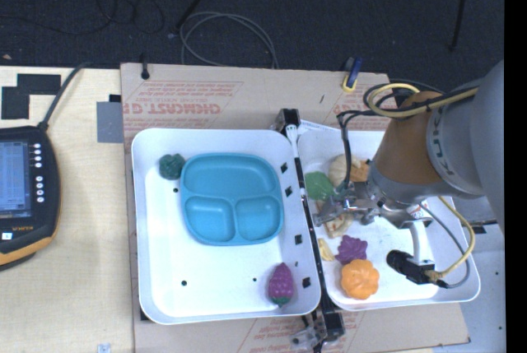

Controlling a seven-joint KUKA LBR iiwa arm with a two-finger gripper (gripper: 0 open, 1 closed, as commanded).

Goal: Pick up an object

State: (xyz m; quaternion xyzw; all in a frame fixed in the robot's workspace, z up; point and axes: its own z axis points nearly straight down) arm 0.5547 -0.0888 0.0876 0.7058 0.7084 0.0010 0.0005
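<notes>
My gripper [336, 210] is low in the right bin [461, 287], near its left wall, with the grey arm and its orange band [403, 154] reaching in from the right. A green toy [318, 184] lies just up and left of the gripper, touching or nearly touching it. A beige round toy [340, 169] sits above it. Below the gripper lie a purple toy [352, 248] and an orange pumpkin-like toy [360, 279]. Small yellowish pieces [327, 221] lie under the gripper. Nothing shows as held.
The left bin [156, 277] holds a blue divided tray [230, 198], a dark green ball [171, 166] at its top left and a purple grape bunch [281, 284] at its bottom right. A teach pendant [20, 187] rests on the bench at left.
</notes>
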